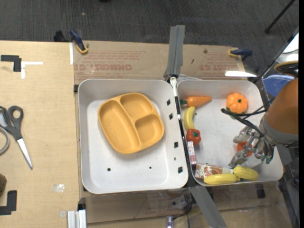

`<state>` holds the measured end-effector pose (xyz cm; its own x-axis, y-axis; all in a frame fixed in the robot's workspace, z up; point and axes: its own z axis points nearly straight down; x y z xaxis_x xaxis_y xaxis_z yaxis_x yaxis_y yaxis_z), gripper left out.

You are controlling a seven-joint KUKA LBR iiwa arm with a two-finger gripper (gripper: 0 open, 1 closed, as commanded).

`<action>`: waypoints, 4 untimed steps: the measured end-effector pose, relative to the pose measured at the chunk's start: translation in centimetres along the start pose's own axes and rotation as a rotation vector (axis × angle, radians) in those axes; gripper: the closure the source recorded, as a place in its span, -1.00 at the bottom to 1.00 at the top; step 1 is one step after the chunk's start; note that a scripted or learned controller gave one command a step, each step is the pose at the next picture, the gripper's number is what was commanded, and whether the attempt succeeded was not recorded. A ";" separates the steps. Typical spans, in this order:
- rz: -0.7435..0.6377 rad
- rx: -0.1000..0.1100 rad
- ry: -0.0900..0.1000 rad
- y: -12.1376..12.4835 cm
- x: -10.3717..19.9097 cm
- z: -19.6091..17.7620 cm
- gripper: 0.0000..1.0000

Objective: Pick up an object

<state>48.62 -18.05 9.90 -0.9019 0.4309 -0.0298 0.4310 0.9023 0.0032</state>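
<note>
Arm (285,113): grey w/ orange band, seen entering from the right edge, bent down over the right bin's lower right corner
Gripper (247,151): seen low in the right bin, just above the lemon; jaws' opening can't be told, too blurred & cluttered w/ cables; a small red-orange bit is seen at the fingers, but whether it is held can't be told
Right bin (213,127): shallow, white, all the toy food is found here
Carrot (197,100): orange, laid flat near the top left of the right bin, tip pointing right
Pumpkin (236,102): small, orange, green stem, placed near the top right, well apart from the gripper
Banana (189,117): yellow, laid lengthwise along the left wall, just below the carrot
Red pepper (193,137): small, red, green top, touching or just beside the banana's lower end
Packet (208,170): flat printed wrapper, set by the front wall at lower left
Second banana (220,178): yellow, laid along the front wall, overlapping the packet
Lemon (246,173): yellow, just right of the second banana, near the gripper
Left bin (90,141): white, sat beside the right bin, walls touching
Plate (131,122): yellow-orange, three compartments, set in the middle of the left bin, nothing seen in it
Scissors (16,132): grey handles, laid on the wood bench at far left
</note>
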 end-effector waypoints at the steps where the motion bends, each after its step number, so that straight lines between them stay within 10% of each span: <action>1: -0.117 0.001 0.024 -0.7 -8.1 0.8 -1.00; 2: -0.044 0.001 0.027 -0.9 -7.5 0.9 -1.00; 3: 0.139 0.016 0.050 3.2 -15.2 1.0 -1.00; 4: 0.495 0.024 0.049 4.7 -15.0 1.1 -1.00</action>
<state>64.19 -20.29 9.29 -0.5889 0.8081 0.0160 0.8079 0.5891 -0.0181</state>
